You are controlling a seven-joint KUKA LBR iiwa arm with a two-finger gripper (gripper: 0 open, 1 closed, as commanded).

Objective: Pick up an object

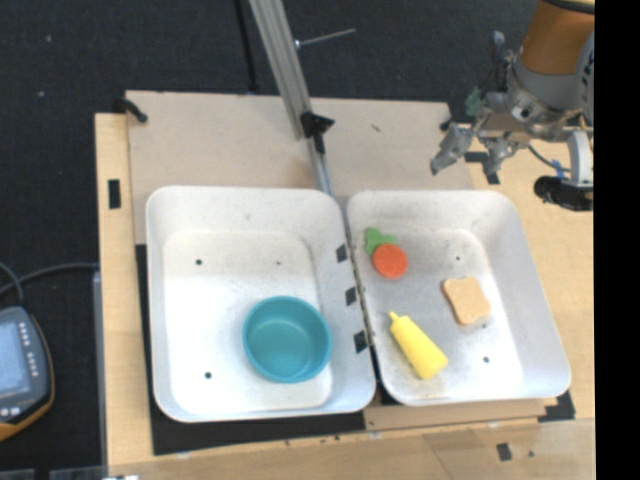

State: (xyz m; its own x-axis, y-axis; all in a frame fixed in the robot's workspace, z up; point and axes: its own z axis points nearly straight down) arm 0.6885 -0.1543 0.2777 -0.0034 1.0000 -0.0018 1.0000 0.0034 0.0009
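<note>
The right bin (pixel 520 243) holds three things: an orange-red round piece with a green top (pixel 389 259) near its back left, a tan bread-like slab (pixel 467 300) toward the right, and a yellow bottle (pixel 417 345) lying near the front. A teal bowl (pixel 287 339) stands in the left bin (pixel 175 238). My gripper (pixel 468 160) hangs above the bench just behind the right bin's back rim. Its two fingers are spread open with nothing between them, well apart from every object.
A slanted aluminium post (pixel 285 63) rises from the back of the seam between the bins. A brown board (pixel 220 138) lies behind the bins. A handheld pendant (pixel 20 368) lies at the far left edge.
</note>
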